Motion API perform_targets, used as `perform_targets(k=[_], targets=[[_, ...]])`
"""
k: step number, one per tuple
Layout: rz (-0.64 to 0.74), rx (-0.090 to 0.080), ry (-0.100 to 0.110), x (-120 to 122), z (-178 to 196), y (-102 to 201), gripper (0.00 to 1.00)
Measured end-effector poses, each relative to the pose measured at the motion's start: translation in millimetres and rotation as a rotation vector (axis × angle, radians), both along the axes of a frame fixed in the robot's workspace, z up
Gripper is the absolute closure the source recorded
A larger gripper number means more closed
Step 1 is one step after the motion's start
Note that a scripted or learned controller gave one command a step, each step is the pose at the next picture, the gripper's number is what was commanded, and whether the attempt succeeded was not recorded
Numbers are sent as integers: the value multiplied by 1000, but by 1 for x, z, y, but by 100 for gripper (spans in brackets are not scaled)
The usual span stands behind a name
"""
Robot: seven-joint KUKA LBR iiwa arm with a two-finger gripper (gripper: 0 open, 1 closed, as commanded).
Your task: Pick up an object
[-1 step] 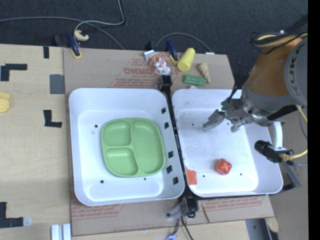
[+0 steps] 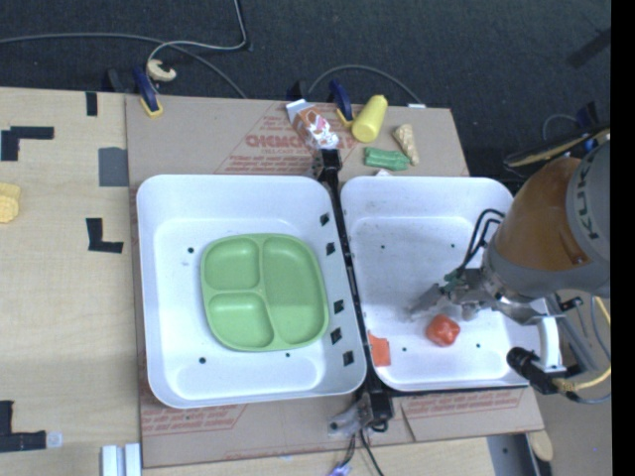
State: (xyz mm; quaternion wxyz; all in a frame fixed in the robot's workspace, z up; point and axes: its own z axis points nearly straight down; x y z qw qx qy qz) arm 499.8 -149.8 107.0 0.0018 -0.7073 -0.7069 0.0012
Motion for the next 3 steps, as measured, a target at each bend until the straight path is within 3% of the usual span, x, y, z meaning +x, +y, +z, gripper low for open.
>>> perform_targets(k=[1,2,3], targets=[[0,-4,-10,-14,-20,15,0],[0,-4,-10,-14,-10,16,100],[3,0,-4,31,77,70,100]])
